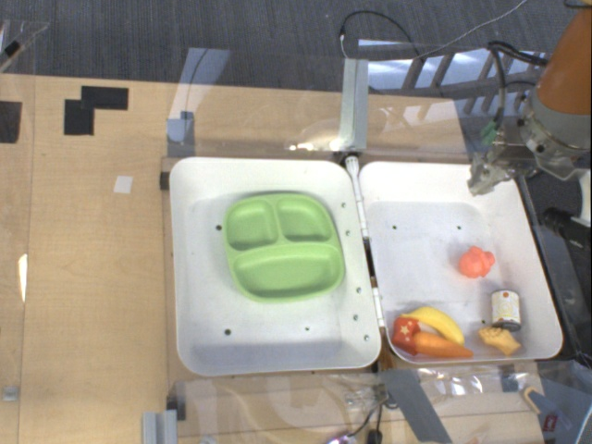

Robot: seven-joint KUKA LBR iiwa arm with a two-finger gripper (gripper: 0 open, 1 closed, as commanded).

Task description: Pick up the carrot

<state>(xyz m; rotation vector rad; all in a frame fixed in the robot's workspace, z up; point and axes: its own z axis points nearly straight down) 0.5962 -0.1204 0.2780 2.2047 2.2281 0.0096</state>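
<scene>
The carrot [440, 345] is orange and lies along the front wall of the right bin [416, 239], just in front of a yellow banana [437, 322] and beside a red pepper [405, 329]. My gripper [484, 176] hangs over the bin's back right corner, far from the carrot, pointing down. Nothing shows between its fingers.
The left bin [199, 276] bears a green divided plate [280, 246]. In the right bin also lie an orange-pink round fruit [476, 262], a small can [505, 308] and a tan piece of food [500, 340]. A metal post [355, 100] stands behind the bins.
</scene>
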